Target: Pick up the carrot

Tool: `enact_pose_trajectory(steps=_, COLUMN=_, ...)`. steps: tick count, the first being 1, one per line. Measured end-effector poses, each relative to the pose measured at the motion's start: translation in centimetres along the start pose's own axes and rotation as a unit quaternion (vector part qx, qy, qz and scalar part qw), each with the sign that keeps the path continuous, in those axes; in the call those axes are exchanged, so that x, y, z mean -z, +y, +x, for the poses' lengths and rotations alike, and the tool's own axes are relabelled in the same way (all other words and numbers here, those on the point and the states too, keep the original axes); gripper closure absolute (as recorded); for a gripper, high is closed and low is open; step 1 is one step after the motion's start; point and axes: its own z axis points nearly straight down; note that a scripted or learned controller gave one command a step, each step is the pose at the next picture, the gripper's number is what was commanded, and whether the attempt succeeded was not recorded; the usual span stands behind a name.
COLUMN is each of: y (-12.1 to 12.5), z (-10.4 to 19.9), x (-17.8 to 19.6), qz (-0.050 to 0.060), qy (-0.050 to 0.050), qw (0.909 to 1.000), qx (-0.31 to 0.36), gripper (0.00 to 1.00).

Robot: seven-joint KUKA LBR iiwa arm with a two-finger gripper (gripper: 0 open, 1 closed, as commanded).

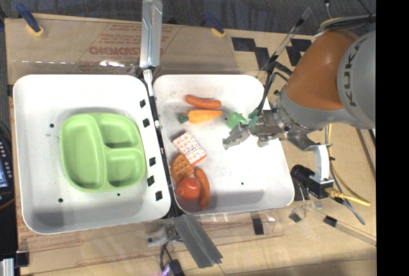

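The carrot (204, 116) is orange with a green stub at its left end. It lies flat in the upper middle of the right bin (255, 185), just below a reddish sausage (203, 101). My gripper (235, 137) hangs over the bin to the right of the carrot and a little lower, apart from it. Nothing shows in the gripper. The grey arm with its orange band (323, 76) reaches in from the right.
A small green item (236, 119) lies between the carrot and the gripper. A patterned wafer (190, 148), a waffle (181, 167), a tomato (188, 189) and another sausage (203, 184) crowd the bin's lower left. The left bin (32, 140) holds a green divided plate (102, 151).
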Motion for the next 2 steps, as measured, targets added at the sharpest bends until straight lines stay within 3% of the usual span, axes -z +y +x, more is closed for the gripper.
enact_pose_trajectory(steps=1, y=6.0, z=1.5, x=-0.4, qz=-0.002, qy=-0.001, qw=0.9944, qx=0.106, gripper=0.00)
enact_pose_trajectory(steps=2, y=10.1, z=1.1, x=-5.4, qz=-0.001, qy=-0.001, qw=0.9977, qx=0.067, gripper=0.00)
